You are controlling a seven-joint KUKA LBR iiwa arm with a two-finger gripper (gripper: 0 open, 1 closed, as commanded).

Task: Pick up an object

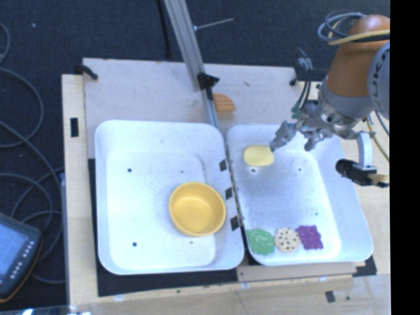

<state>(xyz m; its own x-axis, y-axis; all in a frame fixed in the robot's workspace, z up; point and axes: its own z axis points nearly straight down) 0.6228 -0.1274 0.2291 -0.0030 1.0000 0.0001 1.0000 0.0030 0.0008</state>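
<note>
Camera view: gripper (296,136) is seen spread open, nothing between the fingers, hanging over the far end of the right bin (341,195). Pale yellow piece (258,155) lies just beside the left fingertip, apparently untouched; likely the target, since it is nearest. Green (261,241), cookie (287,239) and purple (310,236) pieces are lined along the near wall. Yellow bowl (197,209) sits in the left bin (125,189), well apart.

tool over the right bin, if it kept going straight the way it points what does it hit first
Most likely the pale yellow piece at the back of the right bin: the tool slants down-left toward it. Depth is unclear from this one view.
</note>
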